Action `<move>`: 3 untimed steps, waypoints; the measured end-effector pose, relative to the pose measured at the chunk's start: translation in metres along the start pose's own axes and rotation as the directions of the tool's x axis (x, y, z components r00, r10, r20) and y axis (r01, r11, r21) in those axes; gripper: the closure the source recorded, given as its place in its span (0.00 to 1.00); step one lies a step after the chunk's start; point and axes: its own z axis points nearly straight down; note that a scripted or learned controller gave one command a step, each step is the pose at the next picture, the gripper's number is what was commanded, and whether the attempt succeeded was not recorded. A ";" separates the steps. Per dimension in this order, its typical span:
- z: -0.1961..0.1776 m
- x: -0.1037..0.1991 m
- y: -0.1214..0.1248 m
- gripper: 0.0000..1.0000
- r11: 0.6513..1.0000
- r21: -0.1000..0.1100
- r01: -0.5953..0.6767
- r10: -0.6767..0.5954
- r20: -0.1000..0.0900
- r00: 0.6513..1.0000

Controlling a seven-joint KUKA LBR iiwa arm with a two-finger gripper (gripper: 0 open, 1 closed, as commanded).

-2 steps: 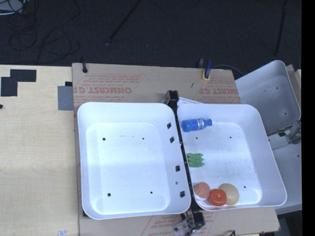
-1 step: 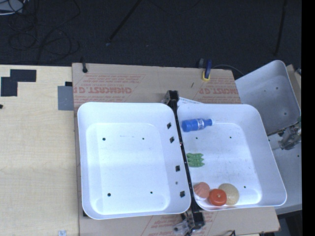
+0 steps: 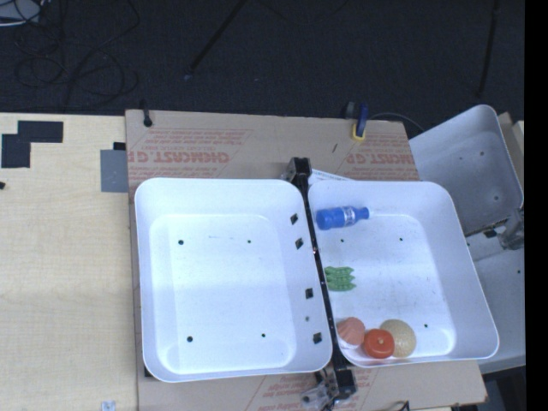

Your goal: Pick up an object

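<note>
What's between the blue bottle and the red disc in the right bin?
In the camera view, a small green piece lies on the bin floor between the blue bottle and the red disc, nearer the divider side.

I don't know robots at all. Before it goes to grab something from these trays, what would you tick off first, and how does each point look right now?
1. Things to pick are present: ok. The right bin holds a blue bottle, a green item and three round pieces.
2. Bottle stands free of the others: ok, it lies alone near the bin's far edge.
3. Green item is free: ok, though it lies close to the divider.
4. Round pieces are separated: not ok. The red disc, pink piece and tan piece are bunched in the near corner.
5. Hand ready and open: cannot tell.
</note>
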 end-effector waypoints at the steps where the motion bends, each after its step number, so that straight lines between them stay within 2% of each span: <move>1: 0.033 0.001 0.000 1.00 1.000 0.006 -0.002 0.002 -0.002 1.000; 2: 0.007 0.000 0.000 1.00 1.000 0.001 0.000 0.000 -0.001 1.000; 3: -0.002 0.000 0.000 1.00 1.000 0.002 0.000 0.000 -0.001 1.000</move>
